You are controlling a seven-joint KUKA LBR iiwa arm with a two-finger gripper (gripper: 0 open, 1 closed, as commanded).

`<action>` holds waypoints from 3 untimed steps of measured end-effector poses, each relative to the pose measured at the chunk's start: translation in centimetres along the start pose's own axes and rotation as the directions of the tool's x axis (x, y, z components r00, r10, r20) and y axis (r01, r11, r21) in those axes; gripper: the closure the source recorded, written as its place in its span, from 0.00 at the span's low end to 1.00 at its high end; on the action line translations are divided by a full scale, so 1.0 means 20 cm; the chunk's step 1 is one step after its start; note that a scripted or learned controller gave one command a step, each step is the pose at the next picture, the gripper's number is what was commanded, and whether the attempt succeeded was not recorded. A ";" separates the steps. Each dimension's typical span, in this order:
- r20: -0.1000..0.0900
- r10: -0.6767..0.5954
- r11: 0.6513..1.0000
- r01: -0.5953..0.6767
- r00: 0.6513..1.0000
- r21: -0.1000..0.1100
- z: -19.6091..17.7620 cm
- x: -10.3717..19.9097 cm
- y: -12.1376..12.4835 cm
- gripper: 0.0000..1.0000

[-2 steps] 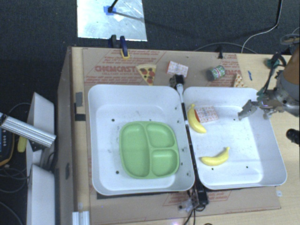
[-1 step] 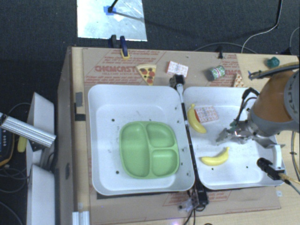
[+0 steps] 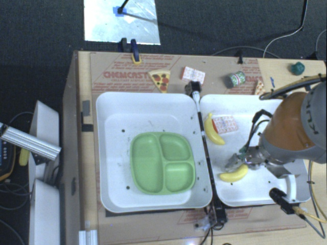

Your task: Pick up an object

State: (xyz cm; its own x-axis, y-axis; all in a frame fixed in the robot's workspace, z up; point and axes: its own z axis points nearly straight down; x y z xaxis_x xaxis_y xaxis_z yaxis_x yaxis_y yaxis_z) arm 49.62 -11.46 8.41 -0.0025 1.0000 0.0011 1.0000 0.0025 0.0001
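Camera view. Two white bins are seen side by side on the bench. One green divided plate [image 3: 162, 162], with three compartments, is placed in the left bin [image 3: 110, 137]. Two bananas are counted in the right bin [image 3: 240, 108]: one banana [image 3: 213, 130] is laid near the bin's left wall, running top to bottom, and a second banana [image 3: 233, 175] is laid lower down, near the middle of the bin. One small white card with red print [image 3: 225, 123] is located just beside the upper banana, on its right.

The gripper [image 3: 240, 160] is positioned low in the right bin, directly above the lower banana and close to it. Whether contact is made cannot be told. How wide the gripper is set cannot be told, as the tip is blurred and partly covered by the wrist. No object is seen held in it.

On the bench beyond the bins, one pizza-slice toy [image 3: 160, 79], one white packet [image 3: 193, 75], one small can [image 3: 236, 78] and one teal ball [image 3: 298, 68] are noted.
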 end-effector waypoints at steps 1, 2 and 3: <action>0.000 0.000 1.000 0.000 1.000 -0.003 -0.05 0.00 0.01 1.00; 0.002 0.000 1.000 0.000 1.000 -0.004 -0.61 -0.04 -0.04 1.00; 0.002 0.000 1.000 0.000 1.000 -0.003 -0.61 -0.04 -0.04 0.00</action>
State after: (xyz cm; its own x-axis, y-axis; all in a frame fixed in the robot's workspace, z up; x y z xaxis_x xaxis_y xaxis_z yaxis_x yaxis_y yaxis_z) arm 48.73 -12.25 20.62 -0.0026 1.0000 -0.0005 1.0000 0.0026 0.0029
